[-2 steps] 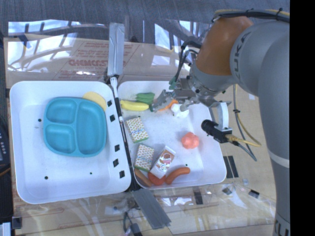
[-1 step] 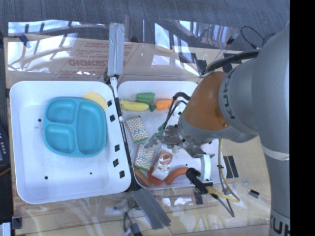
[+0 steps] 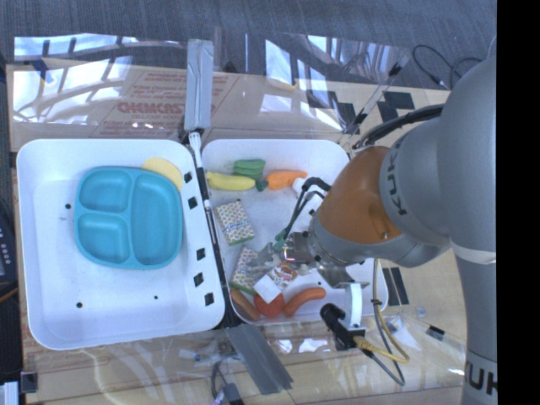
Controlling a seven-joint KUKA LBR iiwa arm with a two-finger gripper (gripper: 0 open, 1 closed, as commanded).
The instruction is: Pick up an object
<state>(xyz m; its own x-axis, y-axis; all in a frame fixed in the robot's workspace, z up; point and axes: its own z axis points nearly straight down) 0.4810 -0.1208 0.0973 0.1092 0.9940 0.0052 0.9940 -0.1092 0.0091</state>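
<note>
Toy food lies scattered in the right bin, lower middle of the frame. The gripper hangs low over a cluster at that bin's lower edge; whether it is apart or together cannot be told, since the wrist and clutter blur it, and nothing is plainly held.

Just below it lie a small white packet, an orange-red sausage and a patterned box, all touching or nearly so. Further up sit a second patterned box, a banana, a green piece and a carrot along the bin's upper wall.

In the left bin rests a blue divided tray with a yellow piece at its upper right corner.

The sausage looks the likeliest target: probably light, hard plastic, smooth and rounded, so apt to slip or roll. Taking it across its narrow middle seems best. The crowding neighbours could be nudged or caught instead.
</note>
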